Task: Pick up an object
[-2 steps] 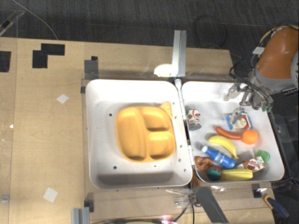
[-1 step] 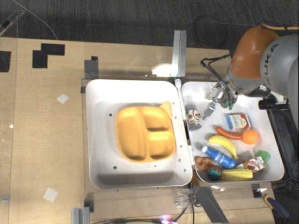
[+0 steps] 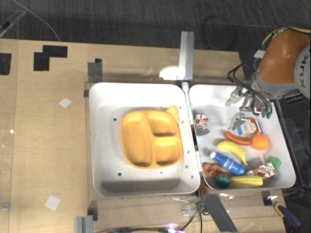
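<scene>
The right white bin (image 3: 214, 97) holds several small toys. Among them are a white and blue carton (image 3: 248, 127), a red sausage (image 3: 237, 139), an orange ball (image 3: 261, 142), a banana (image 3: 233, 151), a blue bottle (image 3: 229, 163), a corn cob (image 3: 246, 181) and a small can (image 3: 201, 124). My gripper (image 3: 246, 112) hangs over the bin's far right part, just above the carton's far edge. Nothing is visibly lifted off the bin floor.
The left bin (image 3: 104, 130) holds a yellow divided tray (image 3: 148, 139). A metal post (image 3: 186, 52) stands behind the wall between the bins. A green toy (image 3: 273, 162), a small printed box (image 3: 265, 171), a brown pretzel (image 3: 211, 169) and a teal ball (image 3: 222, 180) crowd the right bin's near edge.
</scene>
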Available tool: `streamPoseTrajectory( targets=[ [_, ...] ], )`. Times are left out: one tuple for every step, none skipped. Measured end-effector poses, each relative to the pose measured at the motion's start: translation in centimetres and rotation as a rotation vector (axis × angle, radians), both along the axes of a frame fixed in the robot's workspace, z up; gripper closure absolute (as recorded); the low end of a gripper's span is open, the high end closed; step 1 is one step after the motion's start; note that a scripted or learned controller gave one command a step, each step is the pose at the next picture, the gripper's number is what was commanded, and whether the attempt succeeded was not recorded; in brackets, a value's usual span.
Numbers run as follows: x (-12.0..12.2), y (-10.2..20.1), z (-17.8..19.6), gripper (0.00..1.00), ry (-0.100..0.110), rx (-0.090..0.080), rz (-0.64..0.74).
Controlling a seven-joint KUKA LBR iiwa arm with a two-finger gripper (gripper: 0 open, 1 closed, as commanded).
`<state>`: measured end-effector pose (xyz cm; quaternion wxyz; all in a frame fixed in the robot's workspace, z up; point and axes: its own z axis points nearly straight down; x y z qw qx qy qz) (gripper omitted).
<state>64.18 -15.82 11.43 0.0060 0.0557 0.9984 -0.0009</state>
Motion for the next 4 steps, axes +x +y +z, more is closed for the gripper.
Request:
streamPoseTrajectory(
  targets=[
    [1.5,-1.7,-2.6,0.00,0.000,0.002,-0.102],
    [0.6,-4.7,-2.5,0.00,-0.002,0.005,-0.441],
    [-9.1,-3.4,-2.4,0.00,-0.003,0.008,-0.750],
    [-12.5,-0.9,-2.4,0.00,-0.009,0.010,-0.831]
  ],
)
